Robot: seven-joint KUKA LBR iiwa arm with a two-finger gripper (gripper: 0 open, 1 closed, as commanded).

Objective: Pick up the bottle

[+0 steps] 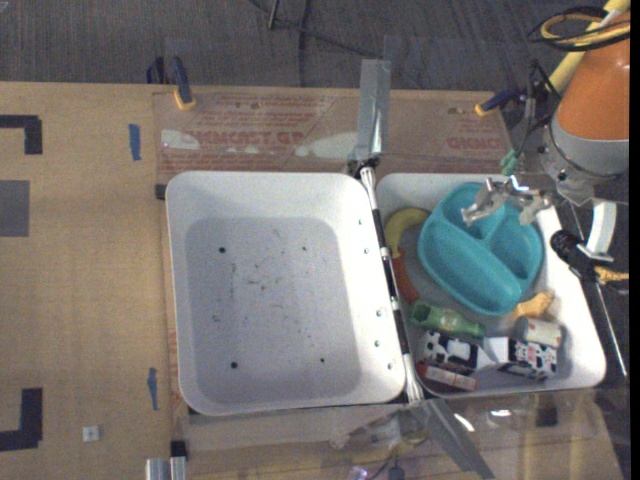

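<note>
Brown cardboard covers the bench [80,298] under 2 shallow white bins. At the right bin's [590,363] front lies the small green plastic bottle [447,320], well apart from the metal two-finger tool [507,196], which hovers open and empty over the turquoise divided plastic tray [475,258].

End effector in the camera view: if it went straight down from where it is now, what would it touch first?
Most likely the teal divided plate: the end effector hangs over its upper right rim. The green bottle lies further down the right bin, off that line. Depth is unclear from this slant.
</note>
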